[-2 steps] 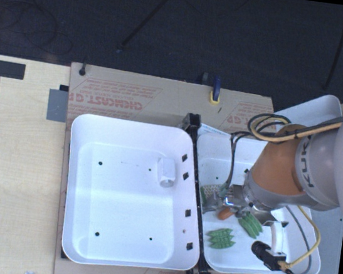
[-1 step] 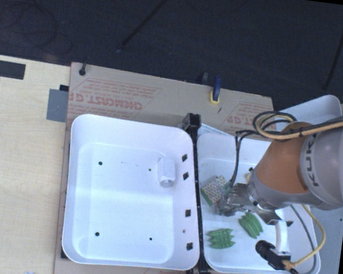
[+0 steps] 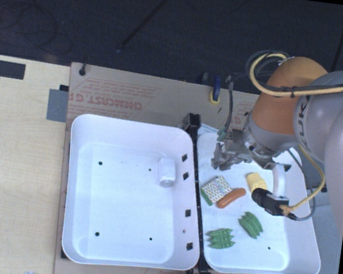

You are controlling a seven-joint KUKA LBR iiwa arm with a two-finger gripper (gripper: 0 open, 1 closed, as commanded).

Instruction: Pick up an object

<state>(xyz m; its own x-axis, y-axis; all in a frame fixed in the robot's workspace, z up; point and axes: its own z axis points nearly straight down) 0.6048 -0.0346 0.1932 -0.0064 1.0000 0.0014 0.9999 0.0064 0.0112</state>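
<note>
The grey arm with its orange band reaches in from three o'clock and bends down over the right bin. Its gripper hangs above the bin's upper left part, at about eleven o'clock within that bin, just beside the divider where the two bins meet. Nothing shows between the fingers; whether they are released or clenched cannot be told from this slant.

Inside the right bin lie several small things. A checkered block sits near the centre-left, tilted, just below the gripper at six o'clock from it. An orange sausage-shaped toy lies touching or almost touching the block at its three o'clock side. A yellow piece rests at one o'clock from the sausage, next to a black fitting on the arm's cable. Two green pea pods lie lower down: one pea pod toward four o'clock of the bin's centre, the other pod at seven o'clock from it, well apart from the gripper.

The left bin holds a small white cylinder near its upper right, at two o'clock. Both bins stand on a brown board on the pale desk.
</note>
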